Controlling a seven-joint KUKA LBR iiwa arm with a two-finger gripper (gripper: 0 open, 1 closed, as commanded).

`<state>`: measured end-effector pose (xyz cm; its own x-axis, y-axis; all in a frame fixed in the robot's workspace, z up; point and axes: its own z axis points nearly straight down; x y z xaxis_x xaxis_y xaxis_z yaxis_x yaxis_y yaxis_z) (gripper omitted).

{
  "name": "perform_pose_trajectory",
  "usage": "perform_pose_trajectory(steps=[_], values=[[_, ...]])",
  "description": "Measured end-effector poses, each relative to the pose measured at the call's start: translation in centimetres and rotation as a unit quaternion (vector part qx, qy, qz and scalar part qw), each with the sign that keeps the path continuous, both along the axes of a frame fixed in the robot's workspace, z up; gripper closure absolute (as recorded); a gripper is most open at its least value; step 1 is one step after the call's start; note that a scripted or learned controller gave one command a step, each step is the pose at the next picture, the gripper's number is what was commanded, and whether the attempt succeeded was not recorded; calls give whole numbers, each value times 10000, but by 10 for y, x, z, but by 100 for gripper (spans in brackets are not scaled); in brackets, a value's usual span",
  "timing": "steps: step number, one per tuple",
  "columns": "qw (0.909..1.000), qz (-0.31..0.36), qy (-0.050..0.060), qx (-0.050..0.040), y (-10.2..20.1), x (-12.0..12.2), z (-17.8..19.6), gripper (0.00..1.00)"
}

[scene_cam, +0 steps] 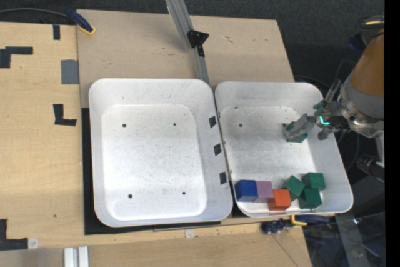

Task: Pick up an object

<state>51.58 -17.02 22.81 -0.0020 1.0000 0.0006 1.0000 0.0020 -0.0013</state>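
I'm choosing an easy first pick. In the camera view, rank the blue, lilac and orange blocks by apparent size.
1. The blue cube-shaped block looks largest.
2. The lilac cube-shaped block and the orange cube-shaped block look alike; they overlap, so I won't rank them.

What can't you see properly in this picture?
- Gripper: small and blurry in the camera view; its grip can't be judged.
- Arm: cut off by the right edge.
- Green blocks: bunched together; their count is unclear.
- Purple block: partly hidden behind the orange block.
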Motion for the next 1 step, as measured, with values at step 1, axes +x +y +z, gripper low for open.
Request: perform_pose_trajectory(steps=[1], values=[[10000,-4,24,0,1,5,-45,0]])
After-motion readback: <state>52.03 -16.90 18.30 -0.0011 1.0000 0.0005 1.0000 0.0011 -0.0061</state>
